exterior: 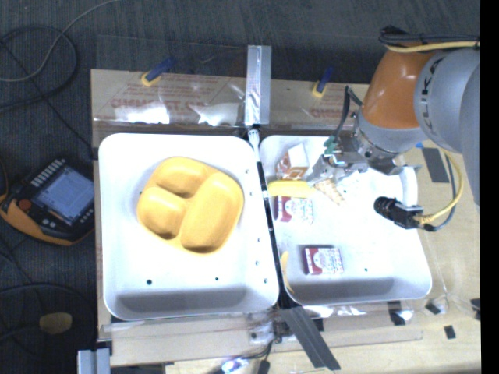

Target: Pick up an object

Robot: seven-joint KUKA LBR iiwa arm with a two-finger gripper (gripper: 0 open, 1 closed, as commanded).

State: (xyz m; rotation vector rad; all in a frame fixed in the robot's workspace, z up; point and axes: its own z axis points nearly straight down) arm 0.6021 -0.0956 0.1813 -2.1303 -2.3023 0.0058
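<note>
Camera view from above: we see the arm (413, 84) reaching in from the upper right, its gripper (337, 164) low over the upper middle of the right bin (390, 283). We cannot tell the jaws' state; the tip is a blur of metal against clutter. Right under and left of it sit a yellow banana-like piece (287, 187), a small brown packet (295, 162) and a red-and-white packet (299, 209); a red box (322, 260) lies apart, lower in that bin. The left bin (117, 287) holds a big yellow lumpy thing (189, 202). Our read: go for the isolated red box, or centre squarely on one item, avoiding neighbours.
</note>
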